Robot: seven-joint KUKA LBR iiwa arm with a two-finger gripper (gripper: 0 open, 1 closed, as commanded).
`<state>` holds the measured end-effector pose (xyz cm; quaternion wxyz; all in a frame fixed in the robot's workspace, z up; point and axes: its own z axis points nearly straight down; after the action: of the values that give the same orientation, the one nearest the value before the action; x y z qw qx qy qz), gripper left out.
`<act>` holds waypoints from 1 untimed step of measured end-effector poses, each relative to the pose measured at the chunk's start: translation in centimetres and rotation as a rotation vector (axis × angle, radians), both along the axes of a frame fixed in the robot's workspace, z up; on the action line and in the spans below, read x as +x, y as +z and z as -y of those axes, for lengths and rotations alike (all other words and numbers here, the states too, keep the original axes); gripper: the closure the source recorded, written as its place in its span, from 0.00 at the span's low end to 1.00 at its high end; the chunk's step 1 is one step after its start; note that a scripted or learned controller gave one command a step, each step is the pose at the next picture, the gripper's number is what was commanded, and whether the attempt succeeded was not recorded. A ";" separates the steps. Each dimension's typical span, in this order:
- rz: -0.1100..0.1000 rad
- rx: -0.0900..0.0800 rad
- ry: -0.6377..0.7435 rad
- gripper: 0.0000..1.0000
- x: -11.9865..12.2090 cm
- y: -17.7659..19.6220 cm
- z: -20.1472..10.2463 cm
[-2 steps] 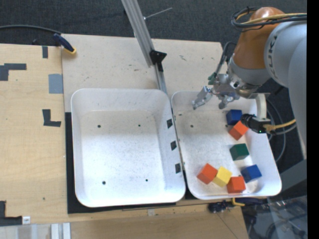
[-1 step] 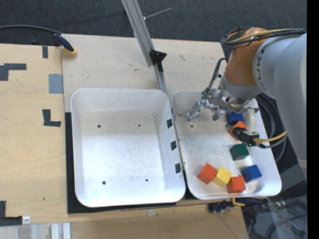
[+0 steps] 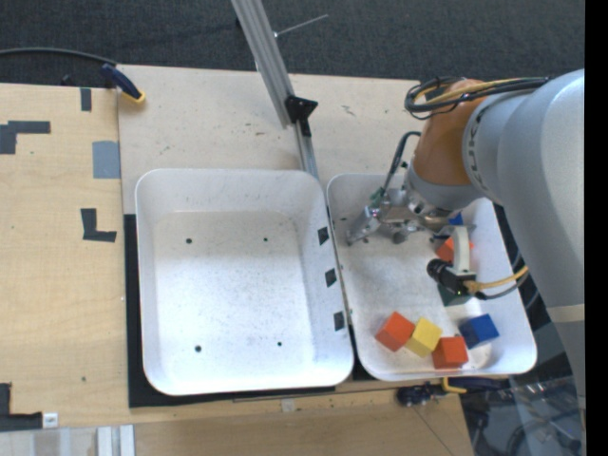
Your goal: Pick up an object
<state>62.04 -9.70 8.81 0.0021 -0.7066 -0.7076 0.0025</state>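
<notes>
Two shallow white bins, a left bin (image 3: pixel 152 198) and a right bin (image 3: pixel 518 354), sit side by side on a wooden bench (image 3: pixel 57 283) marked with grey tape patches (image 3: pixel 105 159), a metal pole (image 3: pixel 264 46) slanting overhead behind them.

Wooden bench (image 3: pixel 57 283) under two white bins (image 3: pixel 237 283).

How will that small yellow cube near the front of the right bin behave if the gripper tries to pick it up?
The small yellow cube looks rigid and flat-faced, so it will probably slide, not roll. It seems to touch the orange cube and the red-orange cube, so closing fingers may nudge those. It is likely light for the two-finger gripper.
</notes>
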 end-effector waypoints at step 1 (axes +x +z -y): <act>0.004 0.001 0.001 1.00 0.1 1.3 -0.1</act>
<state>62.18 -9.59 10.12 0.0011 -0.7061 -0.7082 0.0007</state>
